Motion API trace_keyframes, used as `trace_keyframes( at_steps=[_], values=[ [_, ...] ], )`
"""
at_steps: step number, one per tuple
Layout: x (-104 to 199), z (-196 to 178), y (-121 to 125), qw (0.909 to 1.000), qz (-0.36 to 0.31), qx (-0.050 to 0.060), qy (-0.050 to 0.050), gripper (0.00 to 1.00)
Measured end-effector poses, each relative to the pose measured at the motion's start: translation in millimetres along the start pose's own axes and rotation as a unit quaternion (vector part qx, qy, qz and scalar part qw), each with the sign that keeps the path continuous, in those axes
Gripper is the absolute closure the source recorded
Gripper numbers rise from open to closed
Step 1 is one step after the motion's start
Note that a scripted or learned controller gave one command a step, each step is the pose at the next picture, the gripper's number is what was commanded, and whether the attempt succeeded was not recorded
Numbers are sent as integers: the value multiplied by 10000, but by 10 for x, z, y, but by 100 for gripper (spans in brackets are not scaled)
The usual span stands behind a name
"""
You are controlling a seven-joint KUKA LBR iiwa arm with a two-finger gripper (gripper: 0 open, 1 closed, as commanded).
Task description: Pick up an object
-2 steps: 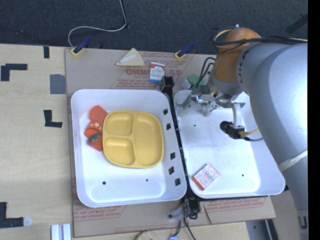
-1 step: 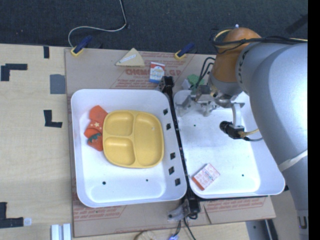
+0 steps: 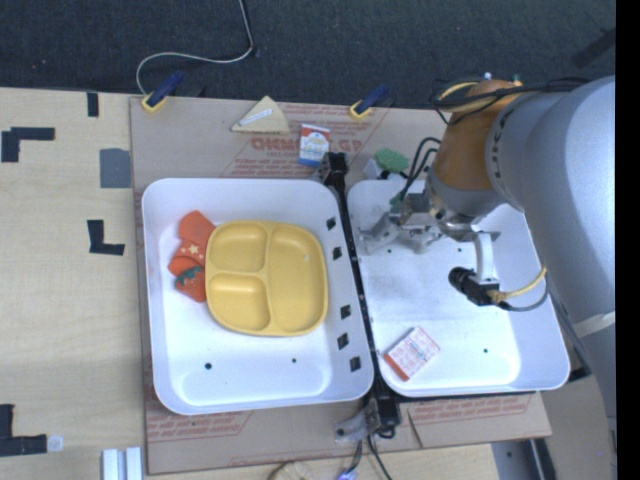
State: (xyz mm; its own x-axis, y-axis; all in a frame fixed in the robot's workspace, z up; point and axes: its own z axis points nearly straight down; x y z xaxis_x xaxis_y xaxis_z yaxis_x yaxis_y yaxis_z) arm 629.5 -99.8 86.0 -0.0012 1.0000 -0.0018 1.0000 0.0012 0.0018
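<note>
My gripper [image 3: 396, 232] hangs low over the upper left part of the right bin [image 3: 500, 368], close to the bin's floor, with the grey arm and its orange band [image 3: 468, 148] reaching in from the right. A small red and white packet [image 3: 412, 352] lies flat near the bin's front, well below the gripper. A green object [image 3: 391, 160] sits at the bin's back rim, just above the gripper. I see nothing held in the gripper.
The left bin [image 3: 250, 383] holds a yellow divided plate [image 3: 268, 275] and an orange-red toy [image 3: 190, 254] at its left. Behind the bins on the cardboard stand a small red, white and blue carton [image 3: 314, 145] and a pale wedge [image 3: 263, 117].
</note>
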Motion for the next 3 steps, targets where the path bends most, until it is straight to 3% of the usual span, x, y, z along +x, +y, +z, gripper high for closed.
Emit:
trace_keyframes(
  at_steps=[1, 3],
  values=[
    [10, 8, 385, 10000, -1, -2, 6, 0],
    [51, 9, 390, 10000, 4, 4, -4, 0]
  ],
)
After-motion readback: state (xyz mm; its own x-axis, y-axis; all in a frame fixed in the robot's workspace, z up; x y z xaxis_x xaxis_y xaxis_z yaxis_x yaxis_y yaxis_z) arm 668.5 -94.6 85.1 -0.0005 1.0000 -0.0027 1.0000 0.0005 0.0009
